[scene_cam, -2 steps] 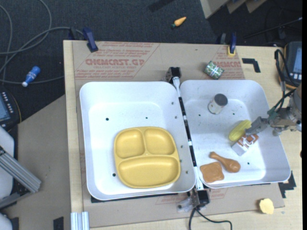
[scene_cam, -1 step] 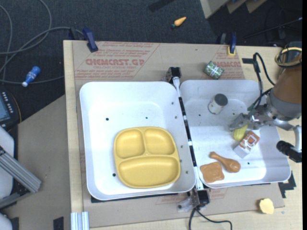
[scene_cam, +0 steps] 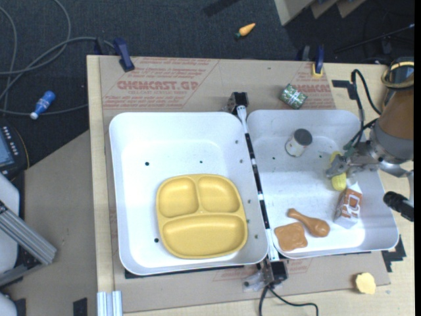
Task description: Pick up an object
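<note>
In the right bin [scene_cam: 276, 176] lie several small things: a grey-topped cylinder [scene_cam: 299, 141], a small yellow piece [scene_cam: 339, 181], a brown-and-white carton [scene_cam: 349, 206], a tan drumstick shape [scene_cam: 308, 222] and a flat brown piece [scene_cam: 291, 237]. My gripper [scene_cam: 342, 166] is low over this bin's right side, right above the yellow piece and touching or nearly touching it. The arm [scene_cam: 395, 127] comes in from the right edge. The left bin [scene_cam: 131, 143] holds a yellow divided plate [scene_cam: 200, 214].
A green can [scene_cam: 293, 96] stands on the bench behind the right bin and a yellow lump [scene_cam: 365, 282] lies at the front right. Blue clamps [scene_cam: 122, 53] [scene_cam: 318, 59] grip the back edge. A black divider [scene_cam: 253, 170] runs between the bins.
</note>
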`<state>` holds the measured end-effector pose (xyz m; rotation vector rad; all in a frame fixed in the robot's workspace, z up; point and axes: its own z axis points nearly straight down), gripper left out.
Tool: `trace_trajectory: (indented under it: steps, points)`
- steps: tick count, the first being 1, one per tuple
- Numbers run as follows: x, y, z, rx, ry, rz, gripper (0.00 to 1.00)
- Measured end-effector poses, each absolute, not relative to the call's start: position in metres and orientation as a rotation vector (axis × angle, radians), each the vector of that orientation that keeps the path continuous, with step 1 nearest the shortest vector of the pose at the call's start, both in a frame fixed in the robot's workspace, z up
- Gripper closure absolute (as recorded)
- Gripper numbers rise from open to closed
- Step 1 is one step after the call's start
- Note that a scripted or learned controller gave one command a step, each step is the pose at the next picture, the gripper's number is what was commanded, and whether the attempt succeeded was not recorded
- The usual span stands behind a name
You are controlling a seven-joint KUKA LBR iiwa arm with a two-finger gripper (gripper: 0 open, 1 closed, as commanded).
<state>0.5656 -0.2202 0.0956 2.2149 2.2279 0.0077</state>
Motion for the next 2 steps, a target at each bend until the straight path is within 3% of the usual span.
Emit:
trace_trajectory:
  steps: [1, 2]
  points:
    - [0.546, -0.141, 0.085, 2.217, 2.229, 0.002, 1.0]
    - [0.571, -0.073, 0.191, 2.207, 2.227, 0.012, 1.0]
